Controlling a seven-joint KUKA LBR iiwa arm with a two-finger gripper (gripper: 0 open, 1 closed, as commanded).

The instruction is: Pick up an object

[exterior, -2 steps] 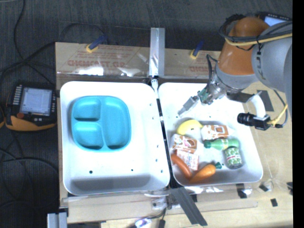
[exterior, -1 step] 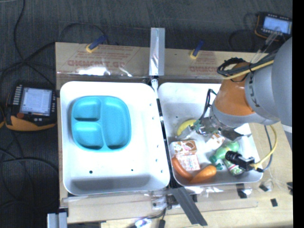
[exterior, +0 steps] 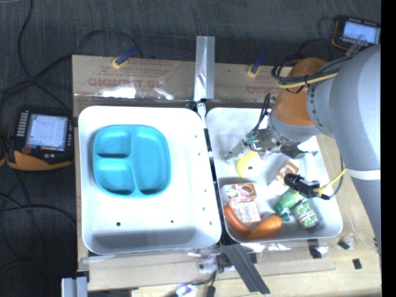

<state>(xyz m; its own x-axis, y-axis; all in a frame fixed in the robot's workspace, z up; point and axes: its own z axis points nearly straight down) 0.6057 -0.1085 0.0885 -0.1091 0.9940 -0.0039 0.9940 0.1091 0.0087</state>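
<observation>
Down in the right white bin (exterior: 213, 166), the open two-finger gripper (exterior: 247, 148) grips nothing, poised just over a small yellow plastic piece (exterior: 245, 163) left of the orange carrot-shaped toy (exterior: 263, 226).

Little can be read here. The brown cardboard sheet (exterior: 154, 76) lying under the two bins carries faded red block lettering along its upper strip — one run left of the upright metal post and another to its right — but the letters are too washed out and partly covered to make out as words. The small red-and-white printed carton (exterior: 242, 202) in the right bin has a picture and printing on its face, too small to read. The two handheld control pads with lit screens (exterior: 42, 132) (exterior: 359, 32) show display content — illegible.
</observation>
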